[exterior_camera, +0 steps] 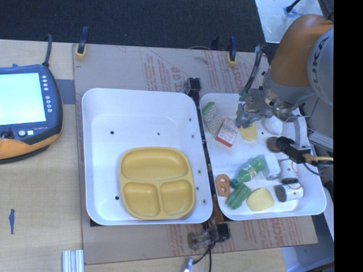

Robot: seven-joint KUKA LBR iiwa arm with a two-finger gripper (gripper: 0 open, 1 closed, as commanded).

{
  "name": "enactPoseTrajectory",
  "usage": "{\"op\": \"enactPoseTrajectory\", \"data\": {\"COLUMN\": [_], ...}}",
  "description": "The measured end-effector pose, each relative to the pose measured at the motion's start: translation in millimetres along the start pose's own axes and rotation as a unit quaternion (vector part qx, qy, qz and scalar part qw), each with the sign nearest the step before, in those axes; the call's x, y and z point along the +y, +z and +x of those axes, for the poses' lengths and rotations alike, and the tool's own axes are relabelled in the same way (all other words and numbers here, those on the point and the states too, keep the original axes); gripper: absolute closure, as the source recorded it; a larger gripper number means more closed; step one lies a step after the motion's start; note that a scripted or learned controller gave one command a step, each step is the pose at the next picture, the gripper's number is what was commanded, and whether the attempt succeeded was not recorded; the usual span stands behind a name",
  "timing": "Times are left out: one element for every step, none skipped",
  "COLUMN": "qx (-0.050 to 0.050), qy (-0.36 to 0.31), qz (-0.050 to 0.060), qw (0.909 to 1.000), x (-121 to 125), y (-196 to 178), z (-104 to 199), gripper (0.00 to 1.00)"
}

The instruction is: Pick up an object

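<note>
1. A pale wooden table (39, 208) seen from above carries a sheet of brown cardboard (142, 67); two shallow white bins sit side by side on the cardboard.
2. The left bin (99, 123) holds a yellow divided plate (156, 182) with three compartments, lying toward the bin's near edge; the rest of that bin's floor is bare white.
3. The right bin (312, 205) holds a scatter of small things; a pale netted roll (211, 117) lies near its far left corner, with a red and white packet (227, 133) just beside it.
4. Near the bin's near edge lie an orange ring-shaped piece (222, 184), a green bottle (249, 169), a dark green vegetable-shaped toy (239, 196) and a yellow lump (260, 199); a small white can (289, 192) lies toward the near right corner.
5. The grey arm with its orange band (300, 35) reaches in from the table's right edge; the gripper (247, 118) hangs low over the far part of the right bin, directly above a small yellow block (248, 132).
6. Whether the jaws are released or clenched cannot be told; nothing is visibly held between them.
7. A handheld control tablet (25, 109) with a lit screen rests at the table's left edge.
</note>
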State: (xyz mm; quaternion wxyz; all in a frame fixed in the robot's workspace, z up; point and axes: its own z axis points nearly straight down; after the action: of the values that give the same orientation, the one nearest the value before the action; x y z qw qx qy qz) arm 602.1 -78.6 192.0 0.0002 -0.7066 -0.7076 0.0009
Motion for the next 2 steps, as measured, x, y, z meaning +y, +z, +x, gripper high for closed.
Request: {"op": "enactPoseTrajectory", "data": {"qx": [0.000,0.000], "qy": [0.000,-0.001], "qz": [0.000,0.003], "qw": [1.0000,1.0000], "x": [0.1,21.1], "y": [0.0,84.1], "z": [0.5,-24.3], "gripper": [0.00,0.00]}}
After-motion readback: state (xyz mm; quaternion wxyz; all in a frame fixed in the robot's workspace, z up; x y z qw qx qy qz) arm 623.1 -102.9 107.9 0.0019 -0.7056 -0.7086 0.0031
